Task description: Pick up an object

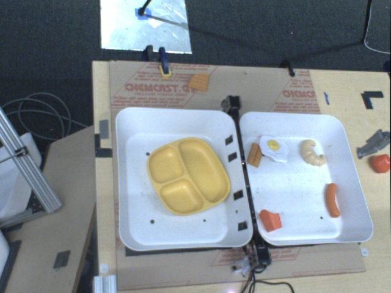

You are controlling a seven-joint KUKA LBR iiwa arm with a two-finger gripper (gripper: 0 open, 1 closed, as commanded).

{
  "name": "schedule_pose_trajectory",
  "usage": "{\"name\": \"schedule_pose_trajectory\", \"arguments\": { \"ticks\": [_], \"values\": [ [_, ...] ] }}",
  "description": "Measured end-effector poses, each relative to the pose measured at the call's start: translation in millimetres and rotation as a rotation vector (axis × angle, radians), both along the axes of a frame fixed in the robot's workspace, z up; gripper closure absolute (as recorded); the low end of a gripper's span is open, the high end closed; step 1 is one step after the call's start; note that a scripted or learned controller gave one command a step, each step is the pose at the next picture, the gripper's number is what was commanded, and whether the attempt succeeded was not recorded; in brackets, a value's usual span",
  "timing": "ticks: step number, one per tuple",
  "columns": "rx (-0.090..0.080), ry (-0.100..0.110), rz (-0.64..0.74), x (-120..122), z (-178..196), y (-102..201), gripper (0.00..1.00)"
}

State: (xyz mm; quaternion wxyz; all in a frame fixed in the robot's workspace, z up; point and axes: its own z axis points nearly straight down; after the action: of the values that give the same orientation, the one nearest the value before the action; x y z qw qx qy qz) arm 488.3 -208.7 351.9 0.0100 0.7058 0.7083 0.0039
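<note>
The right bin holds several small toy foods. A brown cracker leans by its left wall, with a fried egg just to its right. A pale croissant lies near the back right. An orange sausage rests along the right side. A red-orange block sits at the front left. The left bin holds a yellow three-section plate.
On the bench right of the bins lie a grey object and a small red one. A tan piece sits on the cardboard behind the left bin. A shiny sheet lies on the floor beyond.
</note>
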Motion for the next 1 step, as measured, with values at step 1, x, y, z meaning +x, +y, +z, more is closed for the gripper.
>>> {"name": "schedule_pose_trajectory", "arguments": {
  "ticks": [1],
  "values": [
    [0.011,0.027,-0.003,-3.0,-122.0,3.0,0.0]
  ]
}}
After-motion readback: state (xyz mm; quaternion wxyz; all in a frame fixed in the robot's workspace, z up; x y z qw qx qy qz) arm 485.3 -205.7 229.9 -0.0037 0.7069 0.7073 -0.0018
